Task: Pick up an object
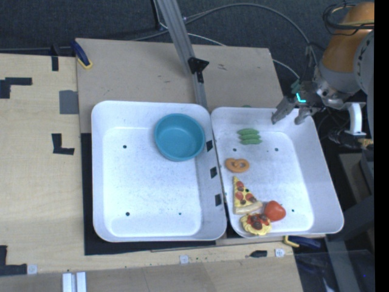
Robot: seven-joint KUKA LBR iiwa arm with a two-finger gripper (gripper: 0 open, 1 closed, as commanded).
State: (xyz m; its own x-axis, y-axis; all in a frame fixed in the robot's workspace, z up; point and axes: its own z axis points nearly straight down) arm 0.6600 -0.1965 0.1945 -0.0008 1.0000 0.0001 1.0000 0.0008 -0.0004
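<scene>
Tart (256,224), tomato (275,211) near front rim; hand (290,115) open, empty, over back corner.

End effector (290,115) spread, empty — above right bin's (316,163) far corner.

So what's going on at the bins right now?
The arm's gripper sits over the far right corner of the right bin, open, with nothing between its fingers. In that bin lie a green pea pod, a pretzel, a pizza slice, a tomato and another small toy food. A blue bowl sits in the left bin.
</scene>
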